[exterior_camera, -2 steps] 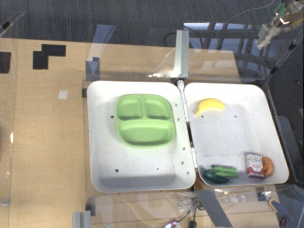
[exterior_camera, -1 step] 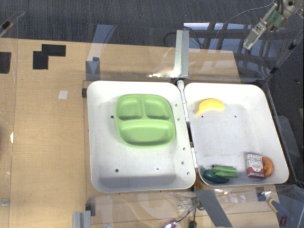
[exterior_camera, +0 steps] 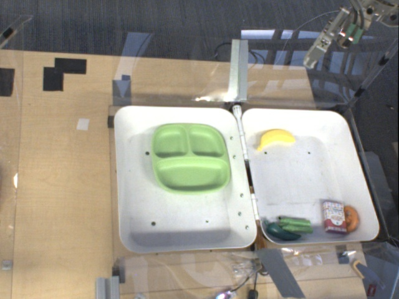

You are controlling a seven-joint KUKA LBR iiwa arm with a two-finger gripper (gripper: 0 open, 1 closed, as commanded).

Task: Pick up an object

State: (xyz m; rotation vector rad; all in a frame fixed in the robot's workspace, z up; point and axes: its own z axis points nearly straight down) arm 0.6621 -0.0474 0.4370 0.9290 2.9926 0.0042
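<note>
Two shallow white bins sit side by side on a pale wooden bench (exterior_camera: 56, 185), divided by a narrow metal strip (exterior_camera: 244, 161) that runs from the far edge to the near edge. The left bin (exterior_camera: 134, 223) carries a green sectioned plate (exterior_camera: 189, 156), lying flat near its middle, two small compartments on the far side and one long one on the near side. The right bin (exterior_camera: 312, 173) holds four things: a yellow banana (exterior_camera: 276, 139) at the far left, close to the divider; a dark green vegetable (exterior_camera: 287, 227) lying lengthwise along the near wall; and, in the near right corner, a small red-and-white carton (exterior_camera: 335, 217) touching an orange-brown rounded item (exterior_camera: 352, 217) just to its right.

The arm's gripper (exterior_camera: 319, 50) hangs at the far right, above and beyond the right bin, well apart from everything in it; nothing lies between its fingers, and whether they are spread or closed cannot be told from this angle. Thin cables trail past it.

Clear panels stand around the bench and catch pale reflections. Black blocky marks (exterior_camera: 62, 72) show on the benchtop at far left, and a small grey square (exterior_camera: 83, 124) lies nearer the bins. Dark grey carpet (exterior_camera: 156, 11) covers the floor beyond the bench.
</note>
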